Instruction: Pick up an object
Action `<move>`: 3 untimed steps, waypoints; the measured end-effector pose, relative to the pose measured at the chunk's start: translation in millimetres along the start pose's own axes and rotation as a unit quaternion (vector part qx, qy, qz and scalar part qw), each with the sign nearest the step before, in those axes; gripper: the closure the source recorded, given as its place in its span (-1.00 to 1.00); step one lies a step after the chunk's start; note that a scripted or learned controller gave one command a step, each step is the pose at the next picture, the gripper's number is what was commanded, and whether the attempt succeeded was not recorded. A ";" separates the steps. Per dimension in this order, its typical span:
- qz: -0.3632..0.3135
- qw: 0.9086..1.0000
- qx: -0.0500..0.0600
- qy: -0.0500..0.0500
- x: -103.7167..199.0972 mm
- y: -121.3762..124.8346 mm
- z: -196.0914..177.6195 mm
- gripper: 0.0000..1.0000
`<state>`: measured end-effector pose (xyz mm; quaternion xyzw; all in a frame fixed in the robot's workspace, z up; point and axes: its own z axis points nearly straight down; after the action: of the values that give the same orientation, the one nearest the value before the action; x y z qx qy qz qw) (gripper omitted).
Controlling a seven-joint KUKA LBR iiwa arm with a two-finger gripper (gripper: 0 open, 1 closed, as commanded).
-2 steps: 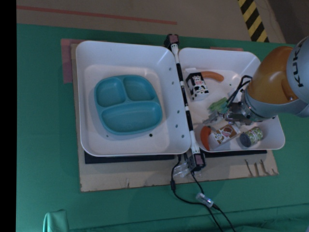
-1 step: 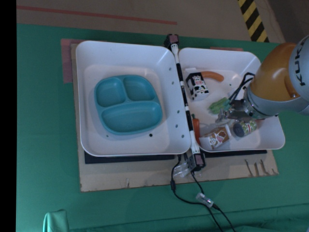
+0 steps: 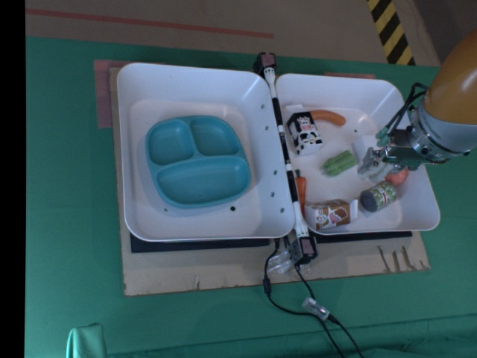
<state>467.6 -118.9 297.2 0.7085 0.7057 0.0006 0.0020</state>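
Cable [image 3: 313, 308] trails nearest camera. Tool [image 3: 370, 162] hovers low over right bin [image 3: 417, 213], can [image 3: 378, 196] just beside; grip state unclear. Likely lining up pick.

teal divided plate [image 3: 197, 160], white bins [image 3: 190, 88], black-and-white cow-patterned carton [image 3: 304, 133], green mat [image 3: 67, 200]

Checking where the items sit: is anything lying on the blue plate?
No, the blue plate in the left bin has all three compartments bare; the items lie in the right bin.

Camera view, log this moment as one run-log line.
gripper low in right bin | nearest: green vegetable, can | nothing seen held | blue divided plate in left bin
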 end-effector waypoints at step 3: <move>0.000 1.000 -0.001 -0.001 -67.2 75.0 -61.2 1.00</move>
<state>542.1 -186.3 358.8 0.7084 0.7059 0.0008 0.0034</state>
